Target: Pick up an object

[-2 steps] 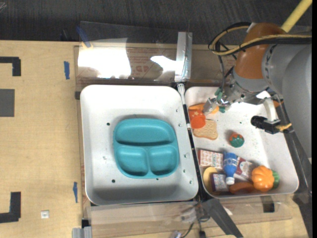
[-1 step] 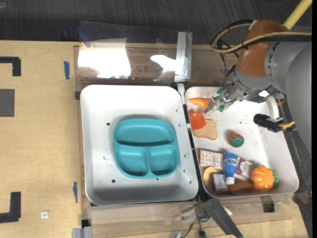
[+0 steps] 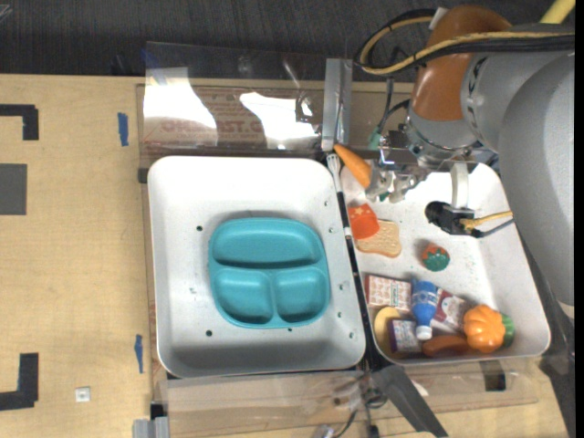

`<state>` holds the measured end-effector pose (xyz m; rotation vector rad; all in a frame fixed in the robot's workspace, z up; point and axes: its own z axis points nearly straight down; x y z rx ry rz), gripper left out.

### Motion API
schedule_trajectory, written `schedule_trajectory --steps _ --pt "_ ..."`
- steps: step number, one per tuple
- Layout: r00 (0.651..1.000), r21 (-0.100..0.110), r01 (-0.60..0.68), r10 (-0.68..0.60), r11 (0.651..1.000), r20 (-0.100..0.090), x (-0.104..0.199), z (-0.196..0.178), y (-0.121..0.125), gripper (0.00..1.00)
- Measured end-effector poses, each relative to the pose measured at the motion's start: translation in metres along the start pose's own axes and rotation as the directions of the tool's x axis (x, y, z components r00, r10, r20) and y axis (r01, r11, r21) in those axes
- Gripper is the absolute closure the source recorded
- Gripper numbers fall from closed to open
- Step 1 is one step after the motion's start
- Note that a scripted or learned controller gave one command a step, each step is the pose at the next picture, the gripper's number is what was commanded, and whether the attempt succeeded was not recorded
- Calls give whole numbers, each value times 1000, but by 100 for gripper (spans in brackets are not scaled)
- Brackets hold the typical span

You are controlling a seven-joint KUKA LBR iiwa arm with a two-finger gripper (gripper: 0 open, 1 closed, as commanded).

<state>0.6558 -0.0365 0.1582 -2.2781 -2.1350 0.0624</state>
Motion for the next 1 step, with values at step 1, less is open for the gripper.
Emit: schedule_trajectory --steps 1 --pt "980 -21 197 -197 980 3 -23 -21 6 100"
